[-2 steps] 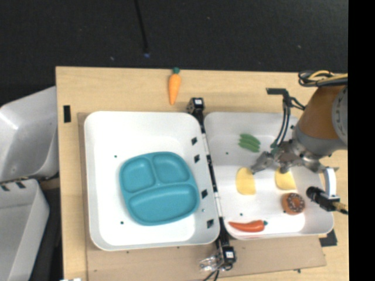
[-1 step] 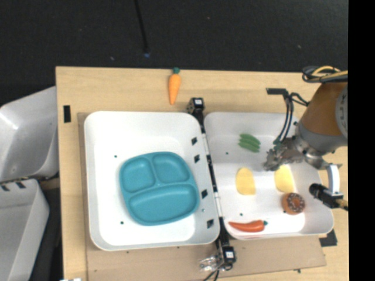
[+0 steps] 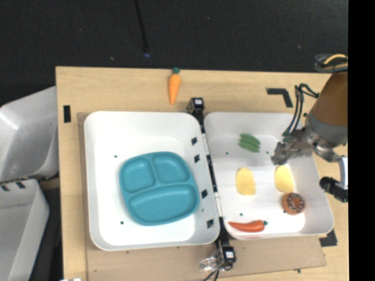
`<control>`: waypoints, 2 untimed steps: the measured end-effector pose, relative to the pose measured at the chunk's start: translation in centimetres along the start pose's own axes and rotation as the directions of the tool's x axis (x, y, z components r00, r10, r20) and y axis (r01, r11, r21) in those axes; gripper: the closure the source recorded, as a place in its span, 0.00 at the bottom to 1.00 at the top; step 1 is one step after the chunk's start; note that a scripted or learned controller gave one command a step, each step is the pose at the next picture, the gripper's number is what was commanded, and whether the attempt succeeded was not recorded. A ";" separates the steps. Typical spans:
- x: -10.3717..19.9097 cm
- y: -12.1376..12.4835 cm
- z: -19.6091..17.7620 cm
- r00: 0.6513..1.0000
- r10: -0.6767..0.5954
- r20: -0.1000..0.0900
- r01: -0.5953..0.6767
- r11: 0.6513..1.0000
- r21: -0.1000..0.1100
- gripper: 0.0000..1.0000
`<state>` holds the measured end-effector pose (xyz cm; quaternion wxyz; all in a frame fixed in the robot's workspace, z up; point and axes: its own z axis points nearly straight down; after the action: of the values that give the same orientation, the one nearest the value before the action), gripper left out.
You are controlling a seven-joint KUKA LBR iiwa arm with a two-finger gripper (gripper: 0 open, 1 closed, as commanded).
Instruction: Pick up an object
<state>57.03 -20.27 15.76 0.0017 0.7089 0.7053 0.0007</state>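
My hand (image 3: 281,155) sits low in the right bin (image 3: 225,134), just above the yellow piece (image 3: 285,179) by its upper edge; I can't tell its opening or whether it touches. Green item (image 3: 249,141) to its left, second yellow piece (image 3: 245,181), donut (image 3: 293,203), red chili (image 3: 248,226) nearby.

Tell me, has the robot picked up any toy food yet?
Not yet, as far as this view shows. Done: the gripper has reached into the right bin and sits just above one yellow piece. In hand: nothing visible between its fingers. Left: grab and lift something. The green piece, other yellow piece, donut and red pepper all lie on the bin floor.
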 end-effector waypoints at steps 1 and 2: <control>-0.2 1.1 -6.0 1.000 -0.008 0.002 0.008 1.000 -0.004 1.00; -0.3 1.2 -8.0 1.000 -0.008 0.000 0.008 1.000 0.000 1.00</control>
<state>58.16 -20.54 23.78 0.0018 0.7059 0.7083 0.0007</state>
